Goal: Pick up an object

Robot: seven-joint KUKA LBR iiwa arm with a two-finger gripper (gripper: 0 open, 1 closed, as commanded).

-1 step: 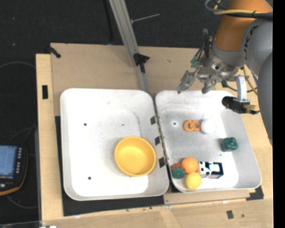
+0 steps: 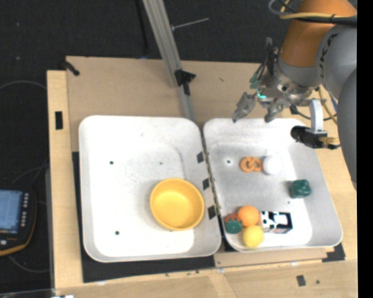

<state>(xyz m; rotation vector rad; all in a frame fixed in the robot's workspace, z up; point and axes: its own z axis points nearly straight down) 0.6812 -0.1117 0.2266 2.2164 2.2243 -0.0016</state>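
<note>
I see claw (image 2: 256, 112) spread, empty, at right bin (image 2: 311, 225) far edge; nearest target, orange pretzel (image 2: 250, 164), lies straight toward near edge.

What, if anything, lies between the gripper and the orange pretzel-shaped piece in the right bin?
Nothing visible. The gripper, fingers open, hangs at the right bin's far edge; bare white floor separates it from the pretzel piece. A white ball sits beside that piece.

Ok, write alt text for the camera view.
The open gripper hovers over the right bin's far edge, holding nothing. That bin holds an orange ball, yellow ball, pretzel-shaped toy and green block; the left bin holds a yellow bowl.
</note>
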